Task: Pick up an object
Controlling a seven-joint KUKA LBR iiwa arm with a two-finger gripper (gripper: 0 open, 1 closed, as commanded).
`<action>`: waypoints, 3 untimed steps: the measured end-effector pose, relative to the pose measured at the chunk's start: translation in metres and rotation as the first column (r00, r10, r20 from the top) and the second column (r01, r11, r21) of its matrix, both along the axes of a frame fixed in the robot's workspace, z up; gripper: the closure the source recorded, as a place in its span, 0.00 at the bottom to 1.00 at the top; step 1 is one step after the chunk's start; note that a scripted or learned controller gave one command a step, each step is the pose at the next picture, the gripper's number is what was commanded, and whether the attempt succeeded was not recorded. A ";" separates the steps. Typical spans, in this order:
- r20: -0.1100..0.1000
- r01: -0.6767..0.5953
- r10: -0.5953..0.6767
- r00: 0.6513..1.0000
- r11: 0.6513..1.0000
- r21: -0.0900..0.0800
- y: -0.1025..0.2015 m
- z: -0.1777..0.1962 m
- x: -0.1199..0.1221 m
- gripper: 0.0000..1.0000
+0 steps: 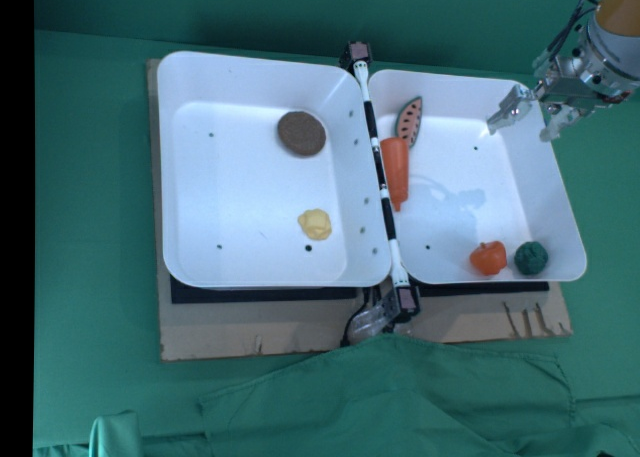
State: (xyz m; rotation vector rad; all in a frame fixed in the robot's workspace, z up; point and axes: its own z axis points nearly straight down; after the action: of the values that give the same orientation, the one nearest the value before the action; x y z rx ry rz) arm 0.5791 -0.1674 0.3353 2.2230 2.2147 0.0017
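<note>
My gripper (527,119) hangs over the far right edge of the right bin (560,207), its two fingers spread apart with nothing between them. In that bin an orange carrot (396,170) lies along the left wall, with a watermelon slice (408,121) just behind it. A small red-orange pepper (488,258) and a dark green ball-like item (531,257) sit at the near right corner. The left bin (190,195) holds a round brown cookie (301,133) and a small yellow lump (314,224).
A black-and-white bar (378,180) runs between the two bins with clamps at both ends. The bins rest on a cardboard sheet (215,340) over green cloth; folded cloth (400,395) bunches up at the front.
</note>
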 end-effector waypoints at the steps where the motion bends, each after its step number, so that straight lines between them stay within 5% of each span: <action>1: 0.007 0.003 -0.003 1.000 1.000 -0.003 -0.001 0.013 0.001 1.00; 2: -0.003 0.002 -0.002 1.000 1.000 0.002 -0.012 0.008 -0.056 1.00; 3: 0.012 0.000 0.000 1.000 1.000 -0.004 -0.016 0.106 -0.077 1.00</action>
State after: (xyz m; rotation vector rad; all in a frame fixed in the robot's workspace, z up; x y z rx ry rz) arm 0.5023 -0.1834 0.4410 2.2147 2.2067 0.0105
